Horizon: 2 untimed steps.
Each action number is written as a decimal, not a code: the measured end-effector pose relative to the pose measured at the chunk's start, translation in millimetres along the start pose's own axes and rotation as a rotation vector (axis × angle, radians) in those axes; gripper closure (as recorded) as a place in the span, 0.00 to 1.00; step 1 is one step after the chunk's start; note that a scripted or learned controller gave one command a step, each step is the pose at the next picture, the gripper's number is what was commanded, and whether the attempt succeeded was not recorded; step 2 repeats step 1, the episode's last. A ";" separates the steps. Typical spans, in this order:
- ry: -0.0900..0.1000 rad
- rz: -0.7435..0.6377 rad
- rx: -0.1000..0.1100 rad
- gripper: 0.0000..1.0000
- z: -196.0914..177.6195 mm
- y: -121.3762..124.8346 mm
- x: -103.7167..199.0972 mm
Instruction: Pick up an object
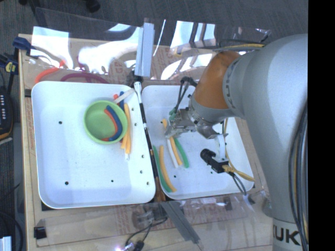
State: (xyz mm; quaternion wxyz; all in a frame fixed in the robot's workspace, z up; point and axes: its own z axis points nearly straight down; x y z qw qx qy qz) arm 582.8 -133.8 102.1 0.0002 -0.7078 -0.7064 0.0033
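stage: reaching, no pick confirmed | gripper (172, 130) is hanging low over the right bin (230, 184), near its left wall, above the sticks (175, 153) | pincer state: cannot tell | remaining: grasping, lifting

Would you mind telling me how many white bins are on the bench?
2. The left bin holds a green bowl with coloured sticks beside it. The right bin lies alongside it, under the gripper, holding more sticks; the arm may hide some contents.
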 end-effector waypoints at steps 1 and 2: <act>0.005 -0.121 -0.005 1.00 -84.7 52.0 0.4; 0.005 -0.121 -0.005 1.00 -84.7 52.0 0.4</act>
